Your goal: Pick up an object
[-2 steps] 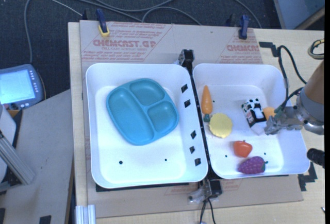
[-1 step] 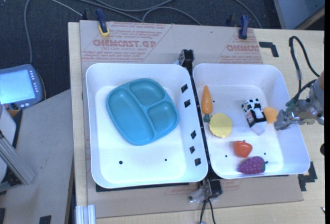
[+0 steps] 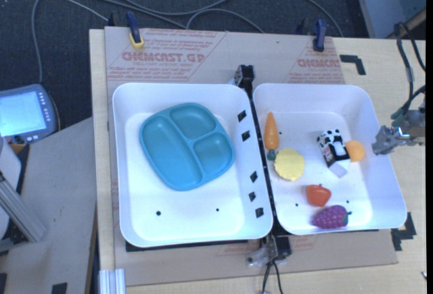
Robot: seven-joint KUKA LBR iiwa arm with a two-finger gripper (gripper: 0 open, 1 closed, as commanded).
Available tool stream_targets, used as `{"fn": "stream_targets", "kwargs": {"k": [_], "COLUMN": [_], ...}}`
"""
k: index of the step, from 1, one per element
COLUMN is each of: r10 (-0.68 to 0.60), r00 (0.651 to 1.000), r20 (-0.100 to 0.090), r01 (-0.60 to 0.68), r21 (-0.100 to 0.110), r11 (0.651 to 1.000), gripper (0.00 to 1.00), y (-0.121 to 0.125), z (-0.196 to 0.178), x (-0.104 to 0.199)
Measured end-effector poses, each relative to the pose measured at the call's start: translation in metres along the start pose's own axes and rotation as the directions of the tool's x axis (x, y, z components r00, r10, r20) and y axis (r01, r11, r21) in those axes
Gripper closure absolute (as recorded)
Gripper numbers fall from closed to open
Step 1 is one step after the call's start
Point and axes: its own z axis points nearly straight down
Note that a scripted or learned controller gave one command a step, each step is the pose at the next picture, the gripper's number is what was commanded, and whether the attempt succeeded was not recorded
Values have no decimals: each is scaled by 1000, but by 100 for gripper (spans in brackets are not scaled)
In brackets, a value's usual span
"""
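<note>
The right bin [image 3: 379,178] holds several toy items. An orange carrot [image 3: 271,130] lies by its left wall, with a yellow round piece [image 3: 290,164] just below it. A black-and-white cow figure [image 3: 332,147] sits mid-bin, touching a small orange fruit [image 3: 354,150] on its right. Nearer the front lie a red pepper [image 3: 318,194] and purple grapes [image 3: 330,217]. My gripper [image 3: 388,140] hangs at the far right, over the bin's right rim, a short way right of the orange fruit. Nothing shows in its grasp.
The left bin [image 3: 128,211] bears a blue divided plate [image 3: 187,145]. A black divider with clips [image 3: 254,157] runs between the bins. Two clamps [image 3: 135,34] [image 3: 318,36] pin the board at the back. Cables [image 3: 409,103] hang at the right edge.
</note>
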Motion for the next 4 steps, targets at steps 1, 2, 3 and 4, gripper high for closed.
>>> {"fn": "stream_targets", "kwargs": {"k": [1,2,3,4], "r10": [-3,-4,-4,-5], "r00": [1000,1000,1000,1000], "r20": [-6,-6,-7,-7], "r01": [3,4,4,5], "r21": [9,10,11,13], "r11": [1000,1000,1000,1000], "gripper": [100,100,100,100], "y": [8,2,-5,-15], "z": [6,0,-4,5], "x": [50,101,155,216]}}
